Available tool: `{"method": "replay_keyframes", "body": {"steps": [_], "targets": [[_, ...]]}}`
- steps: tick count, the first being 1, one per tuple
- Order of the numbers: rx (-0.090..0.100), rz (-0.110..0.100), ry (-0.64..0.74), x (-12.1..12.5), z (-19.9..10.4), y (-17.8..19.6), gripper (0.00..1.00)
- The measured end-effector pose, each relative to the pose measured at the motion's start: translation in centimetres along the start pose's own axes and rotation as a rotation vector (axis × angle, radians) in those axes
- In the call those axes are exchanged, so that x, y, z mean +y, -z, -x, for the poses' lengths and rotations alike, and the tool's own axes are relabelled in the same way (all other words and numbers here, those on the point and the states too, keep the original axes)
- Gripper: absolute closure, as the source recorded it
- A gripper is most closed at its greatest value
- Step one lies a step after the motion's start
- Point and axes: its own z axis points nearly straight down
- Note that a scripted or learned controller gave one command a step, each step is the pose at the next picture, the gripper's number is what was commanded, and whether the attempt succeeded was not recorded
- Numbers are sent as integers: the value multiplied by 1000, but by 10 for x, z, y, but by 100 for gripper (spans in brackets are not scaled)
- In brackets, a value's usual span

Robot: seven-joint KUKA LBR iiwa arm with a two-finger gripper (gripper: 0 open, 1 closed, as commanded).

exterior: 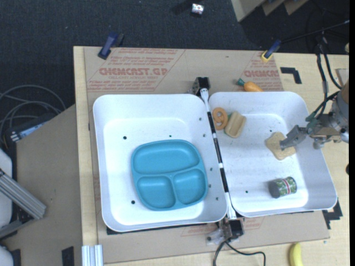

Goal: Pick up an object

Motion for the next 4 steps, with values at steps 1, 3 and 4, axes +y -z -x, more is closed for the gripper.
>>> {"method": "replay_keyframes", "body": {"steps": [1,3,4], "targets": [[2,-5,-1,52,30,-124,0],[-1,1,-1,54,30,-112,0],[1,3,2,103,-36,-51,0]]}}
